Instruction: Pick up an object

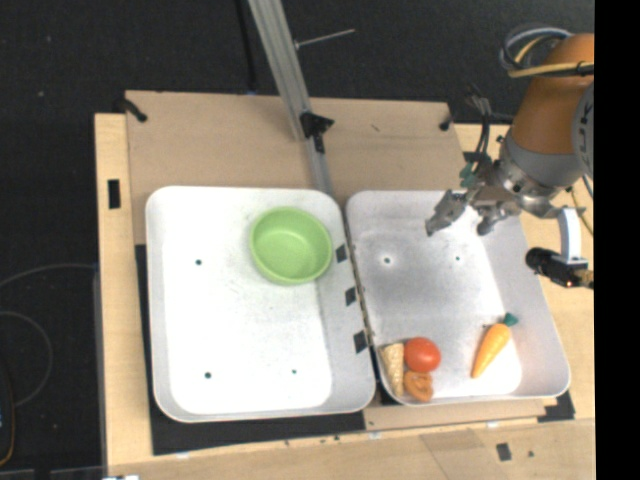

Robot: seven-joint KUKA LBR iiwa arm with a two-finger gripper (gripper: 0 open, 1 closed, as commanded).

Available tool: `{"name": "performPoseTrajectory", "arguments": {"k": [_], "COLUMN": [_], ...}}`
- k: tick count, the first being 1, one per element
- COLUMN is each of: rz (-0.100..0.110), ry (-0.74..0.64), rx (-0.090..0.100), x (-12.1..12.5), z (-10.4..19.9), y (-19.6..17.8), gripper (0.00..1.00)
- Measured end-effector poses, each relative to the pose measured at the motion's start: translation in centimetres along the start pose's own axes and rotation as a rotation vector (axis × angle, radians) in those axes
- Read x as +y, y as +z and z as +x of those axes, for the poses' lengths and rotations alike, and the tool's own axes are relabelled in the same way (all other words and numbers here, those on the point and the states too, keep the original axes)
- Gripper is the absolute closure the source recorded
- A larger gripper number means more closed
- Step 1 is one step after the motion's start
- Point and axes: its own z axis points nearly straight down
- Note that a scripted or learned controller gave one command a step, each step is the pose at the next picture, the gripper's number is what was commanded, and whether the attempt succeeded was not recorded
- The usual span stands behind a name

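Overhead, tool (pixel 463 218) spread open, above right bin (pixel 420 268), holding nothing.

A robot lab: a plywood bench (pixel 200 138) on a black floor carries 2 white bins (pixel 180 368), cabling and an industrial arm (pixel 550 118).

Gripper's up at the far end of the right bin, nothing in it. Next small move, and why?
Probably travel toward the near end of the right white bin and stop above the orange toy carrot. The open two-finger gripper hangs over bare bin floor at the far end with nothing between its fingers. The carrot lies apart from the red tomato and the corner cluster, so it looks the easiest target.
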Motion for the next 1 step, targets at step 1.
{"name": "performPoseTrajectory", "arguments": {"k": [1], "rz": [0.002], "ry": [0.001], "rx": [0.001], "x": [-0.66], "z": [0.61], "y": [5.78], "gripper": [0.0]}}
